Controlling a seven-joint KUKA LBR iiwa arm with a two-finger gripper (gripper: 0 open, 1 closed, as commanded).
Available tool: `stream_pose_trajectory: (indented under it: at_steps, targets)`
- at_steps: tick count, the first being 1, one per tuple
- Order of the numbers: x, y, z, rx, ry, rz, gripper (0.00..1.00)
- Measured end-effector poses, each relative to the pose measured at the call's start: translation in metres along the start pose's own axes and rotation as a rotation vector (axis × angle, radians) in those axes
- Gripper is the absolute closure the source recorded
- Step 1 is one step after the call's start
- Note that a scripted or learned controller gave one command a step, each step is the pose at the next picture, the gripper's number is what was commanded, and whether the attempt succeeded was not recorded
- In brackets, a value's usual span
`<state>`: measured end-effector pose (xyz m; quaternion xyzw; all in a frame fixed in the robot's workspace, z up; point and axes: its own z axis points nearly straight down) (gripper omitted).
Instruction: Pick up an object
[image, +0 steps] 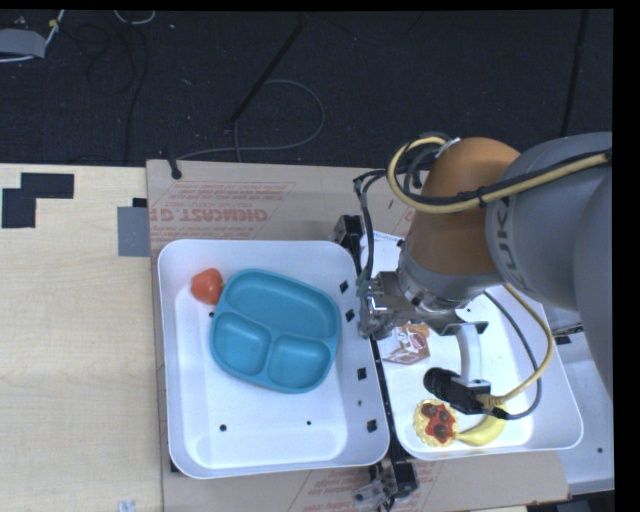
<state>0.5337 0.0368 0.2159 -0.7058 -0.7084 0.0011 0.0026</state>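
We see a light wood bench carrying a cardboard sheet; left white bin and right white bin sit side by side on the cardboard, touching.

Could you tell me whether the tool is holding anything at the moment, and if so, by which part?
It cannot be told. The tool hangs low over the right bin, just above a small brown-and-white packet, but the arm's wrist hides any contact with it.

Smooth blue plastic tray in glossy white plastic bin; matt cardboard beneath; pale bench, seemingly wood laminate, at left.
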Motion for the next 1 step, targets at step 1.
stream_pose_trajectory:
  at_steps: [1]
  targets:
    - [0.0492, -0.0076, 0.0078, 0.001, 0.000, 0.000, 1.00]
